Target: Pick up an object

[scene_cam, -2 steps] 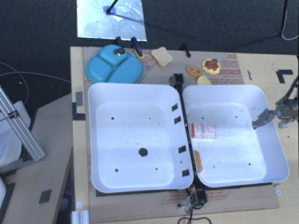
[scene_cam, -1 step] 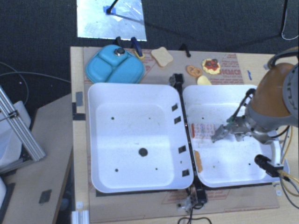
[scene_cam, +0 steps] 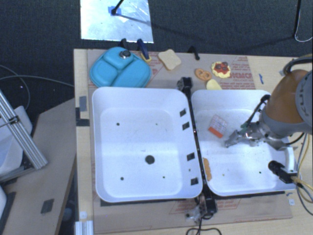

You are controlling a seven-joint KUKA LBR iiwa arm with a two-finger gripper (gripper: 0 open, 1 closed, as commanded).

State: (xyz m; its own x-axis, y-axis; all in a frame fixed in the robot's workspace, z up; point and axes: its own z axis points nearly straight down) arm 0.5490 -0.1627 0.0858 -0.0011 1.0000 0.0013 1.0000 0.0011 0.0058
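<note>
Camera view looks down at a slant on the desk (scene_cam: 161, 65), which carries two shallow white bins side by side: the left bin (scene_cam: 142, 97) and the right bin (scene_cam: 234, 98). From the right the grey arm (scene_cam: 288, 106) with its orange band reaches over the right bin, and its end effector (scene_cam: 231, 141) hangs low above that bin's floor, pointing left; whether it is apart or together I cannot tell at this size, and nothing is seen clamped in it. Behind the bins lie a blue compartment tray (scene_cam: 121, 68), a toast slice (scene_cam: 169, 59) and a few other toy foods. The likeliest thing to take is the small clear packet with an orange end (scene_cam: 217, 126), lying flat on the right bin's floor, just up and left of the end effector, near but apart from it. Its long axis seems to run on a diagonal across the bin. A thin orange piece (scene_cam: 207, 169) lies along the bin's left wall, below and left of the tip.
</note>
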